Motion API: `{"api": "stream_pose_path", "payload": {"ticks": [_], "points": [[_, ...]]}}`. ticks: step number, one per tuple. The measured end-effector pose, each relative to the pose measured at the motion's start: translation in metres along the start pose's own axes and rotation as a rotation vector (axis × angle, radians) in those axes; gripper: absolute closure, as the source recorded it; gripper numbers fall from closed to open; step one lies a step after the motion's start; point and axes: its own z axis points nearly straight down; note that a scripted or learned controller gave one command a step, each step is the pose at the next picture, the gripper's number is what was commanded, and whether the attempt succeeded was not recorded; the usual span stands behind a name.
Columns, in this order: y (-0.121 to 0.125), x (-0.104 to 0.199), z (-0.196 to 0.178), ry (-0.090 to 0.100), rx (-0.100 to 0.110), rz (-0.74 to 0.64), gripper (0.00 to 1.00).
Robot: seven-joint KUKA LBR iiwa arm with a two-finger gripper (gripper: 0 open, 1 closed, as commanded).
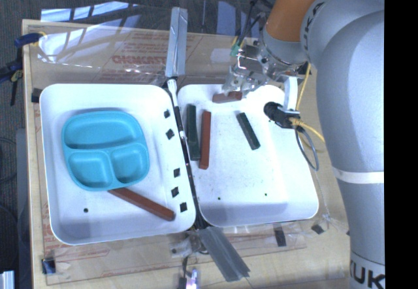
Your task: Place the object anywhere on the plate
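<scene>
Counting gave one blue plate (104,149) in the left bin (52,216), three brown sticks and two dark sticks. One brown stick (142,203) lay beside the plate; the rest lay in the right bin (294,196). Reaching from the right, the arm (339,52) held its gripper (236,88) over the far brown stick (226,97); its grip could not be told.

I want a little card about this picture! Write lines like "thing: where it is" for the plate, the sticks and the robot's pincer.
plate: blue plate with three sections, in the left bin
stick by plate: brown stick, lying in the bin beside it
right bin: brown bar, dark green bar, dark bar
pincer: at the right bin's far edge, over a small brown block
</scene>
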Motion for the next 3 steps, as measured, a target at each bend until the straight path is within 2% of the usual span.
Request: {"api": "stream_pose_path", "payload": {"ticks": [1,2,3], "points": [[-0.012,0.068,0.011,-0.002,0.002,-0.032,1.00],[-0.025,0.128,0.031,-0.016,-0.011,0.015,1.00],[-0.098,0.209,0.035,-0.002,-0.004,-0.013,1.00]]}}
